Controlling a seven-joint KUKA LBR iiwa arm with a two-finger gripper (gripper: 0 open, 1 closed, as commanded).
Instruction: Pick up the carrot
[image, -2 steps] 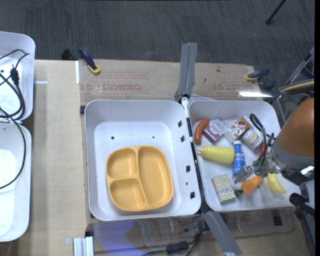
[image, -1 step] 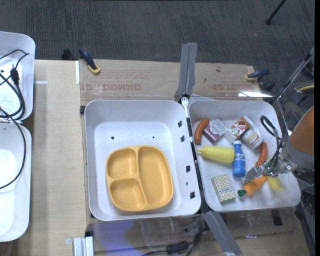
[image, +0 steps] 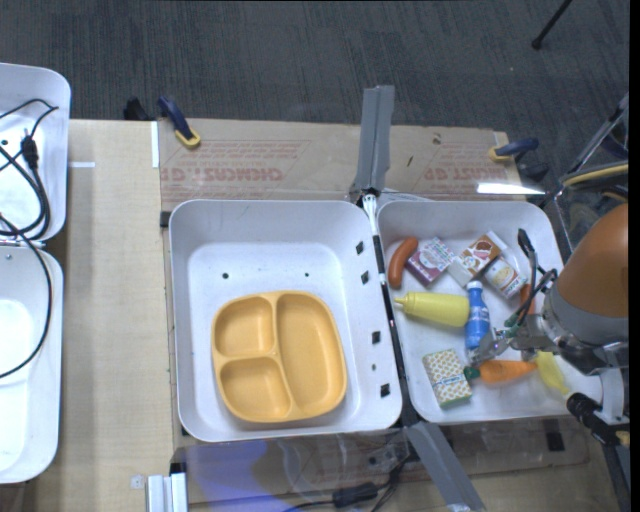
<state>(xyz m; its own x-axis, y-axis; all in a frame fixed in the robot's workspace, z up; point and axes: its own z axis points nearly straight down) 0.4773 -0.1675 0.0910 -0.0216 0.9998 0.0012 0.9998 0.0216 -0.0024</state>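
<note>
Right bin (image: 560, 215): your arm covers its far edge; gripper (image: 492, 347) touches the carrot (image: 508, 370), but you can't tell its opening.

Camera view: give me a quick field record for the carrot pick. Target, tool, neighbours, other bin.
target: carrot, lying in the right bin, near its front
tool: tool low over the carrot's left end; grasp not confirmed
neighbours: blue bottle just behind, green box to the carrot's left, yellow mustard bottle, sausage
left bin: holds a yellow divided plate
</note>
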